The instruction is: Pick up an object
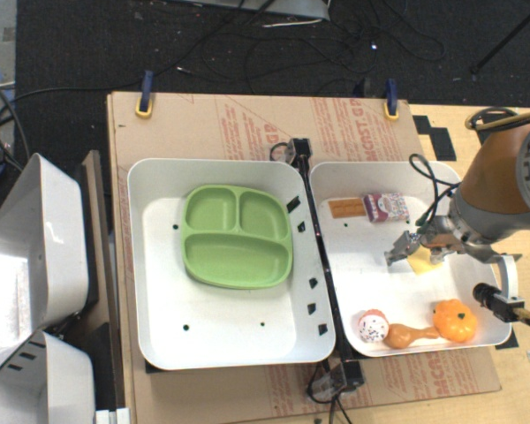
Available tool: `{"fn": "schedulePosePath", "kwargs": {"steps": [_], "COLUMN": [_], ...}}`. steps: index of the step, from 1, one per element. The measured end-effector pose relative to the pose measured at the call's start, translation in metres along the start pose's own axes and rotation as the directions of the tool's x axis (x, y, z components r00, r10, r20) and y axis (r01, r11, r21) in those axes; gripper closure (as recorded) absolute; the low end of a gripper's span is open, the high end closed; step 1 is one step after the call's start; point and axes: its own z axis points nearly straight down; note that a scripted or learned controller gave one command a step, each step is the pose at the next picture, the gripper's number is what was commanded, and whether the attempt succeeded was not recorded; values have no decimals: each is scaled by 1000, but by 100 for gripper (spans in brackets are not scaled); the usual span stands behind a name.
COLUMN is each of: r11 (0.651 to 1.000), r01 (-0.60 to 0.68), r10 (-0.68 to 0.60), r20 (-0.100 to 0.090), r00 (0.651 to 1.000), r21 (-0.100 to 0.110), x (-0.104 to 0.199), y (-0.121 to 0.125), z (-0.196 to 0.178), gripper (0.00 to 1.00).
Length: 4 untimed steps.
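In the right bin (477, 281), my gripper (412, 253) reaches in from the right and hangs low over the middle of the bin. A small yellow object (422, 263) lies right under it, partly hidden by it, and I cannot see whether the two touch. A purple and white packet (386, 207) and a flat orange bar (344, 208) lie at the back of this bin. Along the front edge are a white ball with pink specks (372, 326), an orange gourd-shaped toy (409, 332) and an orange pumpkin (455, 321).
The left bin (159, 316) holds a green divided plate (238, 237). A black divider with clips (316, 246) runs between the bins. The arm's grey body with its orange band (503, 184) rises over the right bin's right side. White tubs (31, 246) stand left of the bench.
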Motion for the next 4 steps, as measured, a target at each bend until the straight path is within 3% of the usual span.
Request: {"fn": "schedulePosePath", "kwargs": {"steps": [1,4], "r11": [1000,1000], "r01": [-1,4], "r10": [1,-4], "r20": [2,5], "r00": [1000,1000], "r21": [-6,-12], "x": [0,-13], "y": [1,2], "z": [-14,-160], "gripper": [100,100]}}
